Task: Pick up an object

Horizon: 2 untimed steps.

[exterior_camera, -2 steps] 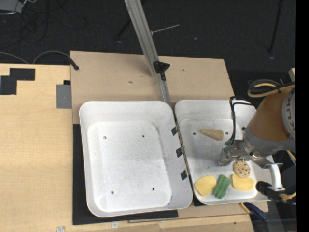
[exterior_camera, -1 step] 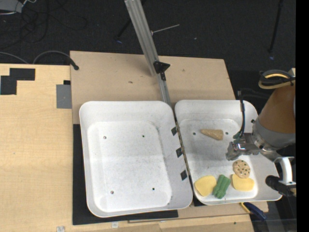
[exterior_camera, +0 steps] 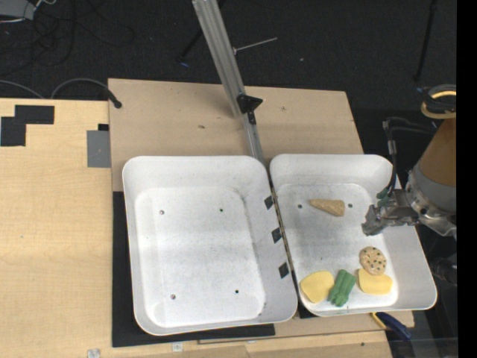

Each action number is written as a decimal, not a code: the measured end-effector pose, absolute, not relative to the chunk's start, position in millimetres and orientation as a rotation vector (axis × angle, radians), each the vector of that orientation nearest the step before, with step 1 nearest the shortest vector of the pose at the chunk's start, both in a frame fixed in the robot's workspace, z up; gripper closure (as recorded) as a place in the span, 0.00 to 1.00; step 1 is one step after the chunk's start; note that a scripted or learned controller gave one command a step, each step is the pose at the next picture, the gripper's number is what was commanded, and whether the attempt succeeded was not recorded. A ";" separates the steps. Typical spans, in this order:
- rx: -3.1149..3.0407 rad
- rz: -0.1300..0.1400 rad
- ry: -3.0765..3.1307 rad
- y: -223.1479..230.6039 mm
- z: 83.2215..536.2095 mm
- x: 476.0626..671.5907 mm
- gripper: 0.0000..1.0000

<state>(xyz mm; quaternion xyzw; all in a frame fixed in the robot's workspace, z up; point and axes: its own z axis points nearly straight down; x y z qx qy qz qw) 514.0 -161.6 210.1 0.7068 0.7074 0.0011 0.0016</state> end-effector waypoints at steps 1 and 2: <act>2.220 0.000 2.223 -162.5 229.7 514.5 1.00; 2.217 0.002 2.230 -108.2 238.0 525.0 1.00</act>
